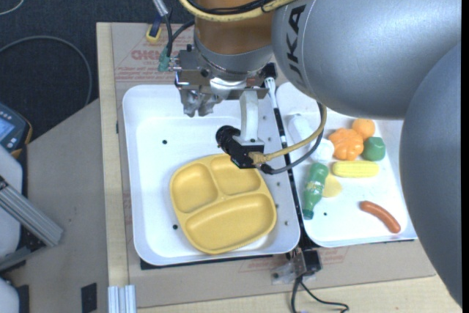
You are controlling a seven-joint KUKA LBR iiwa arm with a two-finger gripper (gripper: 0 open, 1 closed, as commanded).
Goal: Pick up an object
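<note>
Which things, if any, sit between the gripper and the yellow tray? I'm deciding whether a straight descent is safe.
Nothing visible lies between them. The gripper hangs over the left bin's bare floor, beyond the yellow tray.

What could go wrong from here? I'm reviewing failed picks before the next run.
The pincer sits over a bare corner of the left bin, apart from the yellow divided tray, so a close here may grab nothing. A yellow cable droops near the tray and could snag it. The toy foods, like the green bottle, lie in the right bin, under the arm.
</note>
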